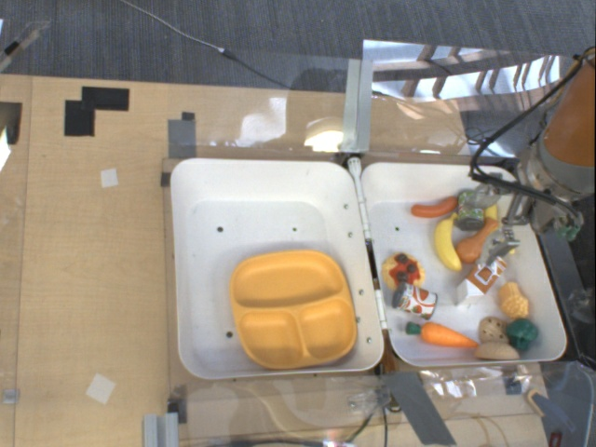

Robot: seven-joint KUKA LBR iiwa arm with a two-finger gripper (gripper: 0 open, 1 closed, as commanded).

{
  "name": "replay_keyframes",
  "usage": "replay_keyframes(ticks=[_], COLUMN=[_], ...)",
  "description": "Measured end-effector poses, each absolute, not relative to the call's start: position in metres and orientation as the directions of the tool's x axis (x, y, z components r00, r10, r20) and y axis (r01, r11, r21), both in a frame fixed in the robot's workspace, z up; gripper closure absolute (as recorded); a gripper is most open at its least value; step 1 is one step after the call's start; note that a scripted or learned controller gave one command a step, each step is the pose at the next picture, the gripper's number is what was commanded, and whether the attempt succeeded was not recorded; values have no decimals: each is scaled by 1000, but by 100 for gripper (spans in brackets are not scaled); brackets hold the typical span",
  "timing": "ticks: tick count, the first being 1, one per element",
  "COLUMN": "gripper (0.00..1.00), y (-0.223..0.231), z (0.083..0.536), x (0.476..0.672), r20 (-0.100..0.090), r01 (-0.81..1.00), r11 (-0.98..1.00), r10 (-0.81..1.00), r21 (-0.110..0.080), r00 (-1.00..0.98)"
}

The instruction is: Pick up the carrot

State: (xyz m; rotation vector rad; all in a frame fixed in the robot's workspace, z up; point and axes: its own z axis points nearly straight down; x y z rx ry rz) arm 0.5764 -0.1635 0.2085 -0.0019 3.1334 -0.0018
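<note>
End effector (498, 226): hovering over the banana (446, 243), far from the carrot; I cannot tell its grasp state.
Carrot (446, 336): lying at the front of the right bin (400, 186), beside the small can (416, 300).
Risk: crowded toys near the carrot are inviting a wrong grasp.

One fixed camera, mounted above worktop (84, 277), looking down at slant. Far edge of worktop toward top of frame, dark floor (233, 17) beyond it; near edge cut off at bottom. Moderate distance: both white bins fit whole in frame, left bin (200, 250) near centre, right bin (540, 343) toward right edge. Wide strip of bare worktop fills left third. Arm (568, 128) enters from right side, cropped by frame edge. Single view, nothing shared with another.
</note>
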Motion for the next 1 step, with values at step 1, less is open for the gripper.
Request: replay_keyframes(ticks=[1], gripper=[0], y=[-180], z=[90], x=[508], r20=[-16], r01=[-201], r11=[980], r10=[-201], r21=[-7], r00=[-979])
